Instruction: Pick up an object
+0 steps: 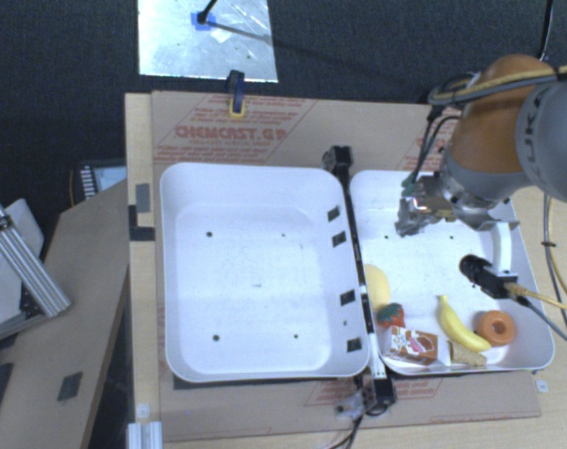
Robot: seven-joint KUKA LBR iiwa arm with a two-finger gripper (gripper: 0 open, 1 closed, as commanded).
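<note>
Over the far part of the right bin (407, 267): jaws pointing down above bare bin floor, nothing seen between them. Apart or together, cannot tell; too blurred from this angle.

At the near end of the right bin, well apart from the jaws, all candidates in one cluster:
- banana (455, 323), mid near end
- orange ring (496, 327) just beside it, toward the right bin's outer wall
- printed packet (414, 344) flat at the right bin's near rim
- small red piece (390, 315) touching or nearly touching the packet
- pale yellow lump (378, 285) against the right bin's wall shared with the left bin (255, 269)
- something tan under the banana's near tip, too small to name

Failure modes, judged from this layout:
1. Straight descent from here: closing on bare floor, empty grasp. Needs a shift toward the near end of the right bin first.
2. Crowding: likely to straddle two items or shove one aside instead of gripping it.
3. Yellow lump and packet: hard against the right bin's walls, so probable clash with wall or rim, or no room on the wall side.
4. Packet flat: little to pinch.
5. Banana curved and smooth: possible roll or slip under an off-centre pinch.
6. Ring flat: could skid on the right bin's slick floor.
</note>
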